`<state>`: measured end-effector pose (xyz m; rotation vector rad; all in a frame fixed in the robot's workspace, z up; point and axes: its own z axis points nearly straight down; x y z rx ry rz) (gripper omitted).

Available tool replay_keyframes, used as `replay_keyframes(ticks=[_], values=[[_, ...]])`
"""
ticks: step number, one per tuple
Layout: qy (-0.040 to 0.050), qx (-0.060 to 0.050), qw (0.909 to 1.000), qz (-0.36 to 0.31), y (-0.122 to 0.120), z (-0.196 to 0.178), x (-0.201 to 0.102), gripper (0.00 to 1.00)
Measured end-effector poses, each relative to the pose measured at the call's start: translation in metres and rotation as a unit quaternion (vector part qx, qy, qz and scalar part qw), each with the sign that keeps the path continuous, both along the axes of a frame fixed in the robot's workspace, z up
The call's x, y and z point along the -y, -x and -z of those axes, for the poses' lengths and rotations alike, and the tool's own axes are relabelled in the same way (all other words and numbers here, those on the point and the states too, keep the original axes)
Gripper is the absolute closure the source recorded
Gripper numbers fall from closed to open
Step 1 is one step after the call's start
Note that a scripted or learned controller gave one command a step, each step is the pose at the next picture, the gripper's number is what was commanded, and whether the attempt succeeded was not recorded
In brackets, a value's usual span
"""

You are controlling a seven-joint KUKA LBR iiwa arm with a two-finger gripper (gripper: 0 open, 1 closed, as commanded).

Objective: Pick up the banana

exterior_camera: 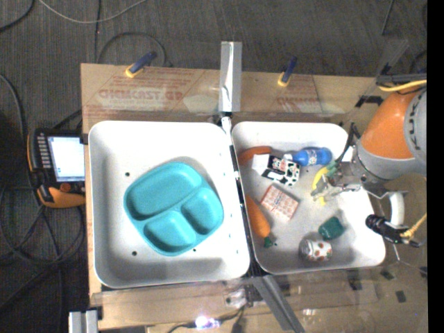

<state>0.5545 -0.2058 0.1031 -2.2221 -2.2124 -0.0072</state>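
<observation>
The banana (318,183) shows as a small yellow curved piece in the right bin (361,255), near its right wall. My gripper (329,185) reaches in from the right and sits directly over the banana's right side, touching or nearly touching it. The wrist covers part of the fruit. The grey arm with its orange band (392,134) stands above the bin's right edge.
In the right bin lie a blue bottle (312,157), a black-and-white box (282,169), a pink box (279,203), a carrot (258,218), a green object (331,227) and a spotted cup (316,250). The left bin (104,255) holds a teal divided plate (175,207).
</observation>
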Motion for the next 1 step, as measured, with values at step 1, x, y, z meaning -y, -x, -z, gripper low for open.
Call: replay_keyframes(ticks=[1], values=[[0.0059,0.000,0.9984,0.056,-0.0655,-0.1274,-0.0303,1.00]])
